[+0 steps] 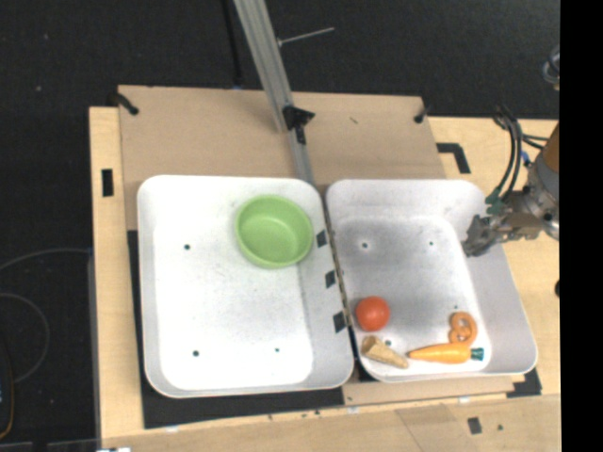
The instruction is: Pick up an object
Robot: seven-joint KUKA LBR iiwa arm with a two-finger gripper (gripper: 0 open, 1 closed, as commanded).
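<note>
In the right bin (405, 210) several small objects lie near the front edge: a red tomato-like ball (373, 314), a tan wedge (383, 352), an orange carrot (440, 353) and a small orange ring-shaped piece (462, 327). A green bowl (274, 232) sits in the left bin (188, 290), toward its back right. My gripper (479, 234) hangs at the right rim of the right bin, well behind and to the right of the small objects. Nothing shows between its fingers.
A slanted metal rail (268, 59) runs from the top of the view down to the gap between the bins. Cables (513, 163) hang by the arm at the right. Wooden bench (367, 130) surrounds both bins.
</note>
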